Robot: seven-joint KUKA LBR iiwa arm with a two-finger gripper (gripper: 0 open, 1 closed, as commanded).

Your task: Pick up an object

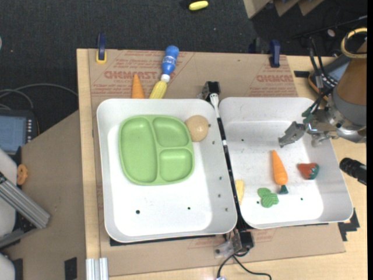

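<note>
Currently carrot [279, 167] lies just below-left of arm's jaws [289, 136].

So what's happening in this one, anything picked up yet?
Not yet. The arm's pincer hangs over the upper part of the right bin with nothing between its fingers. Below it in that bin lie a toy carrot, a red piece and a green piece. The left bin holds a green divided plate and a tan ball.
</note>
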